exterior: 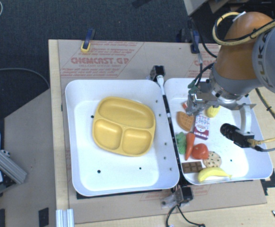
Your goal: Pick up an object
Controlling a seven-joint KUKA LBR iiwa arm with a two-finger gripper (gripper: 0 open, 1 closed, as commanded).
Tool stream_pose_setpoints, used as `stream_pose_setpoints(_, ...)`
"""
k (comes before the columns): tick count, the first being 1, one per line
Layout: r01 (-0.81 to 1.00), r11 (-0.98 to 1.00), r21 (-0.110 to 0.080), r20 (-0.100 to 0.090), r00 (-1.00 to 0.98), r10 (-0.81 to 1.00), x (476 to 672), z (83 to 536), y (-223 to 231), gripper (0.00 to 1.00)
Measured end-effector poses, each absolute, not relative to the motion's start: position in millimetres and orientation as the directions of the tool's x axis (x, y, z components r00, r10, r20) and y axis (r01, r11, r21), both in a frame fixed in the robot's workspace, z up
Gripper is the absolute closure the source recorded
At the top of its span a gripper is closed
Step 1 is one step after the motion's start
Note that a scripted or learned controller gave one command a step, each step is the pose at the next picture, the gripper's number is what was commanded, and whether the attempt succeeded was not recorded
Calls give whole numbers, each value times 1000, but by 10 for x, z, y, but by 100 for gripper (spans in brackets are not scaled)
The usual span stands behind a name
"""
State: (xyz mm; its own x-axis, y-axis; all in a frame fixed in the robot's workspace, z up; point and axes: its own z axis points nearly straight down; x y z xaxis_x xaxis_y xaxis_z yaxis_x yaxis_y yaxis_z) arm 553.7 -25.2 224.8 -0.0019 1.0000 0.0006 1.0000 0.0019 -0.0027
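The right bin [262,162] holds several toy foods: a tan waffle piece [185,121], a white and red carton [201,126], a carrot [190,145], a tomato [200,151], a green leafy piece [180,140], a cookie [212,160], a chocolate bar [191,167], a banana [212,174] and a yellow piece [213,111]. My gripper [194,106] hangs low over the bin's back left part, just above the waffle piece and the carton. The wrist hides what lies right under it.
The left bin [78,141] carries a yellow divided plate [123,126] in its middle. A black part on the arm [234,134] juts over the right bin's middle. Cables run along the right side, and a clamp [157,73] sits at the bins' back seam.
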Motion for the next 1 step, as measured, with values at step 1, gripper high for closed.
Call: stream_pose_setpoints(1, 1000, 1, 3, -1, -1, 1000, 5619, 2347, -165, 100)
